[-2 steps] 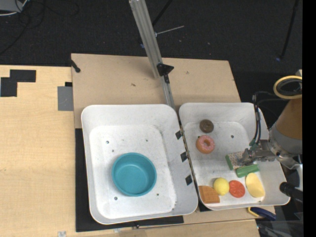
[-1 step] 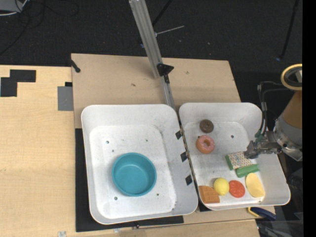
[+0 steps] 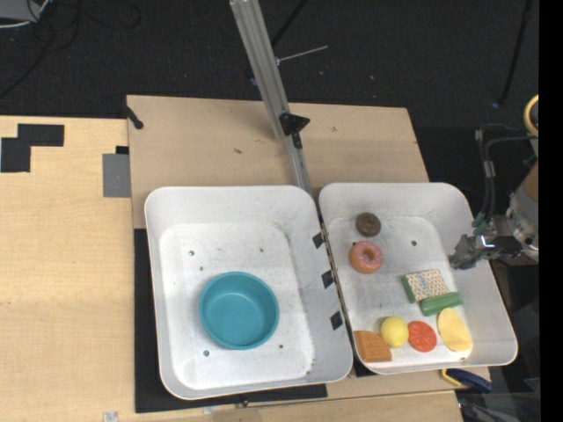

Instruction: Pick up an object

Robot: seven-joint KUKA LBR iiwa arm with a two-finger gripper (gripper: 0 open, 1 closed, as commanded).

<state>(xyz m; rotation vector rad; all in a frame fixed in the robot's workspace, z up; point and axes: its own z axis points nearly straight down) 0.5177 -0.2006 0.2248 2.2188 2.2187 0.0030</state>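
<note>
Camera view: gripper (image 3: 464, 255) hung at the right bin's (image 3: 479, 222) right rim, mid-right of frame; couldn't tell its state. Candidate objects sat crowded lower right: lemon (image 3: 394, 331), tomato (image 3: 421, 336), green piece (image 3: 440, 303). A descent there risked nudging neighbours or clipping the rim.

Fixed above the tabletop (image 3: 264, 139), looking down at a slant; far enough back to take in both white bins (image 3: 230, 207) side by side, near edge lowest.

Light wood bench (image 3: 53, 262) bears two white bins: left bin (image 3: 167, 227), right bin (image 3: 479, 236), touching.
</note>
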